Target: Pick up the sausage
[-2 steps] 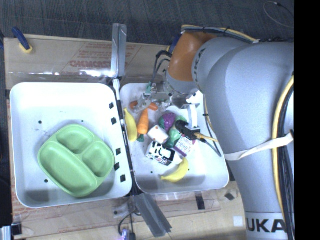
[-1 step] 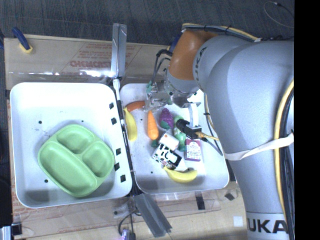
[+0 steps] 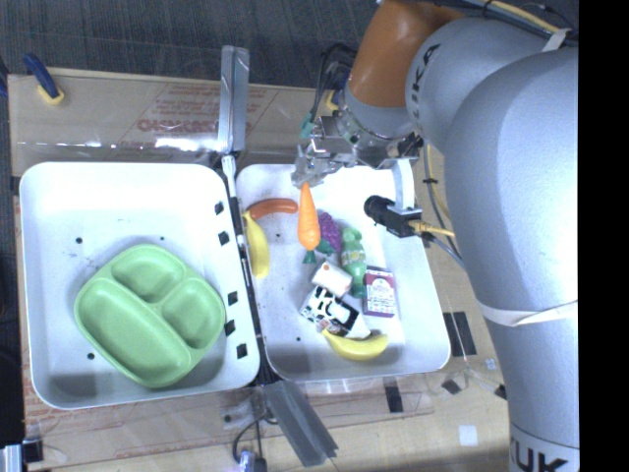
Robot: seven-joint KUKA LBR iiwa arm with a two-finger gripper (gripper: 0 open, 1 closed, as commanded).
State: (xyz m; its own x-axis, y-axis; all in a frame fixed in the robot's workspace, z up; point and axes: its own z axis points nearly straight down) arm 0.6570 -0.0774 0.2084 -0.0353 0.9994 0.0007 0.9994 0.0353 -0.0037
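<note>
The approach is in hand: the gripper [image 3: 316, 161] hangs over the right bin's [image 3: 425, 347] far edge, its jaws too blurred to judge, and must next drop onto the sausage [image 3: 272, 206] near the far-left corner.

I am seeing a green tray [image 3: 147, 313] lying in my left bin [image 3: 39, 264]; a carrot [image 3: 308, 219], grapes [image 3: 329, 232] and two bananas [image 3: 356, 344] are sitting in the right bin [image 3: 418, 293].
</note>
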